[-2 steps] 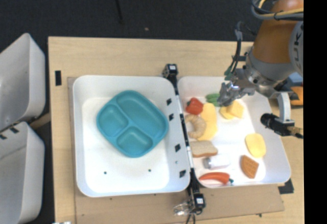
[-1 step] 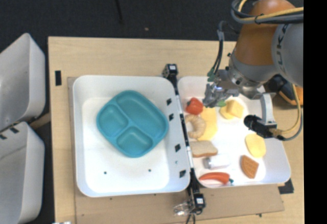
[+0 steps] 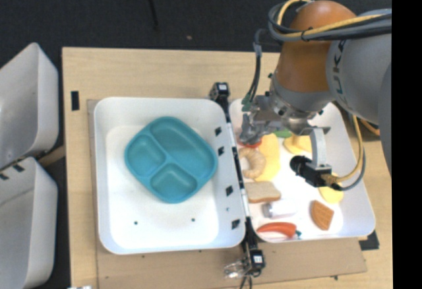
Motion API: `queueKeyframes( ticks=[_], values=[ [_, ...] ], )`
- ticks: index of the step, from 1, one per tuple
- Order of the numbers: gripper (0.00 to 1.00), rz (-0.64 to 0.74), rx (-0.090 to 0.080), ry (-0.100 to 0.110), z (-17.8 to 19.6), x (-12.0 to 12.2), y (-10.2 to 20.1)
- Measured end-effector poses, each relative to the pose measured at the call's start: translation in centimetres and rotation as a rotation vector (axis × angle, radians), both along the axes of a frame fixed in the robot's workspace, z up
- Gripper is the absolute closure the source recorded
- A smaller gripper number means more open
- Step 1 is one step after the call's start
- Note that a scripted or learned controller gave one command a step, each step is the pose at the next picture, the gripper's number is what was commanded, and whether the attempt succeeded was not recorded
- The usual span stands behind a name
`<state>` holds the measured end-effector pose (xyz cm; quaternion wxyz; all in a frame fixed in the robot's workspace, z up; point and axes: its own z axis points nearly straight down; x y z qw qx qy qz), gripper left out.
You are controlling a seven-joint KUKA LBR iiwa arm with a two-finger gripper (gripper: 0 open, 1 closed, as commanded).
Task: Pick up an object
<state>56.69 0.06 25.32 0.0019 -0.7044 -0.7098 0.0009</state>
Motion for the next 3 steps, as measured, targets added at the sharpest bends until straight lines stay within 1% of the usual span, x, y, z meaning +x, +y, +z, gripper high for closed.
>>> queueKeyframes(
  ticks=[1, 2, 3],
  values=[
    [1.0, -0.001, -0.001, 0.001, 0.0, -1.3, 4.9],
    [1.0, -0.003, -0.002, 0.002, -1.6, -3.0, 8.1],
    [1.0, -0.005, -0.004, 0.0, -2.6, -1.8, 8.2]
  ],
)
